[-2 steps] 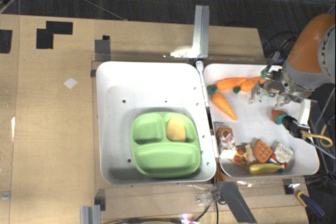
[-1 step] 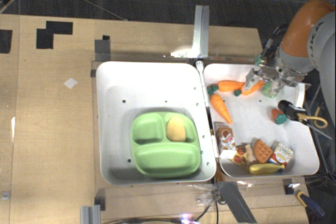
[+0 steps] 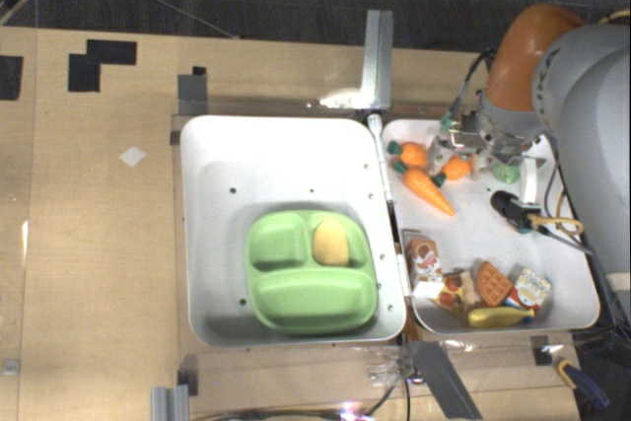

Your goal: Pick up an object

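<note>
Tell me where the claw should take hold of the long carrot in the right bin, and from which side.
Grip the long carrot across its thick upper-left half, coming straight down from above. It lies flat and slanted on the right bin floor, tapering to a point at lower right, so the fingers would likely slip there. Close across its width; a smaller orange piece sits near its green end.
</note>
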Available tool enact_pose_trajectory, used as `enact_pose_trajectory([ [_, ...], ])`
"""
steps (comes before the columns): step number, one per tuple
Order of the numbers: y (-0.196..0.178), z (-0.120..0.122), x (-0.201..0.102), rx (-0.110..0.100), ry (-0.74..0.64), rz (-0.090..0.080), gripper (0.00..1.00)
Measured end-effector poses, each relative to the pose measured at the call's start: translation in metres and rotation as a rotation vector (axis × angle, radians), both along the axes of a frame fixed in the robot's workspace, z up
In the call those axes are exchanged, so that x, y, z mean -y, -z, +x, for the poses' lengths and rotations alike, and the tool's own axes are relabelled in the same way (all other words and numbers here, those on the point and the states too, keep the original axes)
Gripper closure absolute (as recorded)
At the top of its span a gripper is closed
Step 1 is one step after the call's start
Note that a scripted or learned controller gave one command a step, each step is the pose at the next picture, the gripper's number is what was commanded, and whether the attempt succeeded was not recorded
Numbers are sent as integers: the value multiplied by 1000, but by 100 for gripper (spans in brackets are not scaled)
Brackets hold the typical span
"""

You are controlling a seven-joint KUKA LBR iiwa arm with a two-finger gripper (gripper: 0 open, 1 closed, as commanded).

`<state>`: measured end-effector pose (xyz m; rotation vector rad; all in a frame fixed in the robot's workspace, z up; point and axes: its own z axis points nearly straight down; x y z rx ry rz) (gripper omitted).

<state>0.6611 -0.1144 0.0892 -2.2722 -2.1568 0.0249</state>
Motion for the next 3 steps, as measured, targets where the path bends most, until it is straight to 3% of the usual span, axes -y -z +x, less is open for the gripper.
enact_pose_trajectory([
  [1,-12,1,-1,0,0,3,100],
  [2,-59,-24,1,23,221,3,100],
  [3,-114,-11,-27,24,183,4,100],
])
